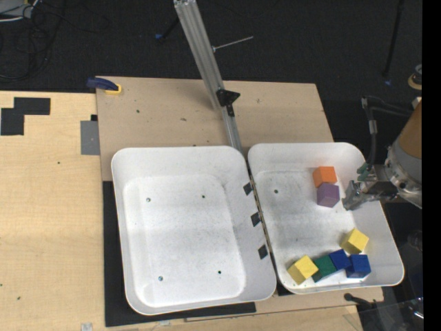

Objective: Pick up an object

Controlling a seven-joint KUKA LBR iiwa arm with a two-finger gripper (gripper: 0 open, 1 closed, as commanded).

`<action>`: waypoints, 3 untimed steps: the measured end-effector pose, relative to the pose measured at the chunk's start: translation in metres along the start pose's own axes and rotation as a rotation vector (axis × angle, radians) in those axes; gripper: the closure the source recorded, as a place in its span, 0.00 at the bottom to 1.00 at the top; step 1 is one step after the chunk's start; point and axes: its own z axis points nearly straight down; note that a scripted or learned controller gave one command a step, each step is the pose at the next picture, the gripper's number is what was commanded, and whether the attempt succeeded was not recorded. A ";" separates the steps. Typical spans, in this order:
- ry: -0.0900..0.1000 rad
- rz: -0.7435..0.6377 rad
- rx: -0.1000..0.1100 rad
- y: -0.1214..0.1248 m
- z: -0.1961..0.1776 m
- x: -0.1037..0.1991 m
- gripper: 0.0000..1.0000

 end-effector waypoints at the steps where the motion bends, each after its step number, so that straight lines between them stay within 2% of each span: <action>1: 0.001 0.000 0.003 0.001 -0.030 -0.001 1.00; 2: 0.003 -0.004 0.007 0.025 -0.018 0.052 1.00; 3: 0.002 -0.003 0.007 0.041 -0.010 0.092 1.00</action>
